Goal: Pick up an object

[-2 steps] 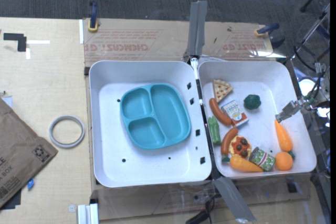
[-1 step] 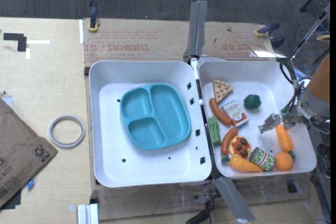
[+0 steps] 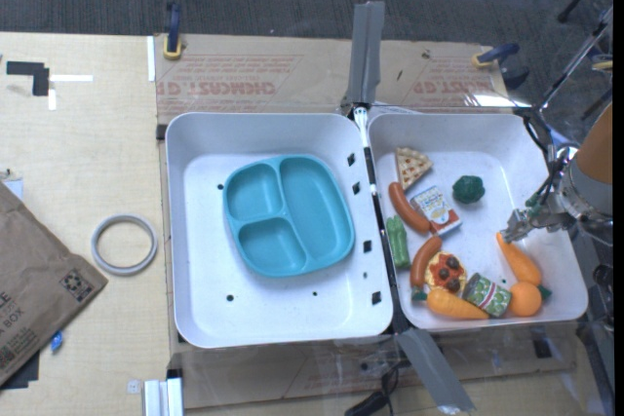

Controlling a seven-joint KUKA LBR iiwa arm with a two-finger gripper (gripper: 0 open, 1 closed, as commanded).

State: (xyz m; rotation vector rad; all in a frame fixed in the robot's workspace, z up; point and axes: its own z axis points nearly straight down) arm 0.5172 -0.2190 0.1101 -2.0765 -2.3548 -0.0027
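Left bin (image 3: 185,239): held a teal divided plate (image 3: 289,213) with three compartments, lying slightly turned near the middle of the bin floor.

Right bin (image 3: 487,136): held the toy food. A waffle-pattern wedge (image 3: 413,166) lay near the far left corner. A dark green broccoli piece (image 3: 469,189) sat to its right, apart from it. A sausage (image 3: 408,208) ran at a slant below the wedge, touching a small white carton (image 3: 433,207) with red trim. A green pod (image 3: 398,243) lay along the left wall. A second sausage (image 3: 425,257) curved beside a pizza slice (image 3: 447,271). Along the near wall lay an orange carrot (image 3: 454,306), a green packet (image 3: 487,295) and a small orange fruit (image 3: 526,299), close together. Another carrot (image 3: 518,261) lay at a slant near the right wall.

Arm: entered from the right, with its jaws (image 3: 514,228) low over the right bin, just above the upper tip of the slanted carrot. Whether the jaws stood wide or narrow could not be told; nothing was seen between them.

Tabletop (image 3: 78,141): a roll of tape (image 3: 124,243) lay left of the bins, with a brown cardboard box (image 3: 34,283) at the left edge.
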